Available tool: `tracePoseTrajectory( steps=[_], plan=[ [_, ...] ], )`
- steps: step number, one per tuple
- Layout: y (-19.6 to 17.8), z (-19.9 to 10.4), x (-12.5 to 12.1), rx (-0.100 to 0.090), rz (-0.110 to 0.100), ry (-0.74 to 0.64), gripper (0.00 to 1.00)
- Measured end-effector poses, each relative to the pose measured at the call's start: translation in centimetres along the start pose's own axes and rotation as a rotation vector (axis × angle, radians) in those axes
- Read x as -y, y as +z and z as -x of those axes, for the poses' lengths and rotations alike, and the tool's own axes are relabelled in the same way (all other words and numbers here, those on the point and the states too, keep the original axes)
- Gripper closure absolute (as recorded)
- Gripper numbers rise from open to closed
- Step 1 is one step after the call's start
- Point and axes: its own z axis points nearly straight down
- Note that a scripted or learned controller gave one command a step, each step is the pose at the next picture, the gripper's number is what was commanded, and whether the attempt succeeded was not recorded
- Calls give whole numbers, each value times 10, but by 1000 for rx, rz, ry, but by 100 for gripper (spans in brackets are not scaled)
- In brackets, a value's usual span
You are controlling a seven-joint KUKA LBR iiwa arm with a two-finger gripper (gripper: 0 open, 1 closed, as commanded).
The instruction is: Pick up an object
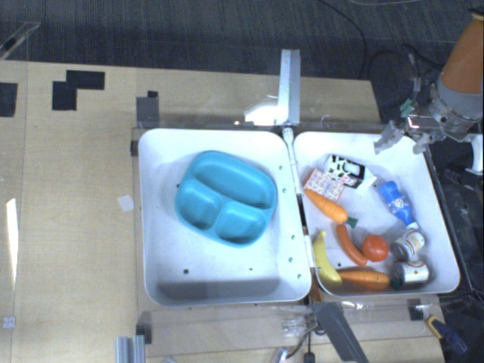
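On your left, the left bin holds just a blue tray with three wells, lying flat near its middle. Nothing there calls for the arm.

Cross the divider and you reach the right bin, where the pickable things crowd together. Along its left wall lie a patterned packet, a carrot slanting down to the right, and a banana running along the wall. Beside them sit a black-and-white packet, a sausage, a tomato and a second carrot lying crosswise at the near edge. Further right a blue bottle lies with its long axis slanting down-right, apart from the rest, and two cans huddle in the near right corner.

The jaws hang at the bin's far right rim, spread open, with nothing between them. The bottle lies nearest, just toward you and below them; I judge it the easiest target, with clear space around it.
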Motion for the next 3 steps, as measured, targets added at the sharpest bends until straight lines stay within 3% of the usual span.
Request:
tracePoseTrajectory(
  steps=[1,2,3],
  plan=[
    [69,8,31,10,34,-93,0],
    [99,0,73,3,5,-52,0],
    [98,-23,64,2,4,-140,0]
  ],
)
